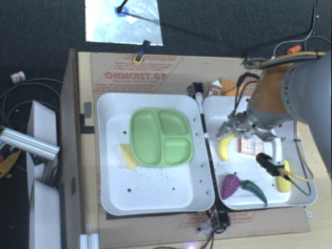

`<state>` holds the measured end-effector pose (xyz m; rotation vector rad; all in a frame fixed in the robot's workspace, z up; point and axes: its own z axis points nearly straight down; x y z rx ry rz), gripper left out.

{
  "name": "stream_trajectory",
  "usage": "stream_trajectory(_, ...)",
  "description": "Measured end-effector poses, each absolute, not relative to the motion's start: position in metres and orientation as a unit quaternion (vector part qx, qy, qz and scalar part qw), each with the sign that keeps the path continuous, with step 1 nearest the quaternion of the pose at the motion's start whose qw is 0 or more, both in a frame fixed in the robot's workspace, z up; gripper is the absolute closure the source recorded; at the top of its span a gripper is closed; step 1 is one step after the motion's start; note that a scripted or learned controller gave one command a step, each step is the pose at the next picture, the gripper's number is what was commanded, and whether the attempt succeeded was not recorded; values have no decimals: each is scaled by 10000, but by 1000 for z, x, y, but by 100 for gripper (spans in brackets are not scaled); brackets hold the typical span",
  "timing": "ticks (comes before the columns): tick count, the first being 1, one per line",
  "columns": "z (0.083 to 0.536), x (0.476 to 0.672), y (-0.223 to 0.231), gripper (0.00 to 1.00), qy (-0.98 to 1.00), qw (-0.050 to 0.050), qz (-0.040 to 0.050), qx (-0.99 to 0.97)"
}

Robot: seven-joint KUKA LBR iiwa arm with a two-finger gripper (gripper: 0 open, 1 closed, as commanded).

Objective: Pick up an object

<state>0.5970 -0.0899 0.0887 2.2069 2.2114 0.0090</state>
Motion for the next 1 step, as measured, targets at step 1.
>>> stream_trajectory(1, 103, 600, -92, 100, 7070, 114, 49, 7072)
